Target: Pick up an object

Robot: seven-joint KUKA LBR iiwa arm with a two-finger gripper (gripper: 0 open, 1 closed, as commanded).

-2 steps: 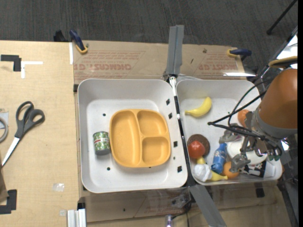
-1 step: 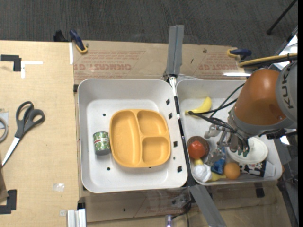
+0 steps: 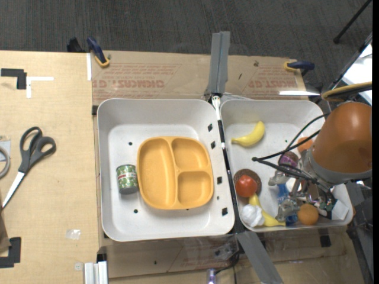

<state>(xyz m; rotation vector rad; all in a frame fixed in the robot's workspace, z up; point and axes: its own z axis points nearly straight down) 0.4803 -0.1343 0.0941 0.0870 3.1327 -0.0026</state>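
My gripper [image 3: 291, 201] hangs low in the right bin [image 3: 278, 108], down among a crowd of small objects near the bin's front corner. Cables and metal parts blur into the clutter there, so how the gripper stands, wide or closed, I cannot tell (and nothing can be made out as held). Above it sits my orange wrist band [image 3: 346, 138], covering part of the bin's far side.

Just beside the gripper, toward the bin's outer wall, lies an orange ball [image 3: 308, 215]. On the other side, toward the divider between the bins, a red apple [image 3: 246, 184] rests in a dark bowl. In front of the apple, a white ball [image 3: 251, 217] touches a small yellow piece [image 3: 269, 219]. Farther back from the gripper, well apart, a yellow banana [image 3: 250, 135] lies alone on the bin floor.

Beyond the divider, the left bin [image 3: 112, 158] holds a yellow divided plate [image 3: 175, 173] with a green can [image 3: 127, 178] on its side just past it. Out on the surface [image 3: 53, 218], scissors [image 3: 28, 155] lie farthest from me.
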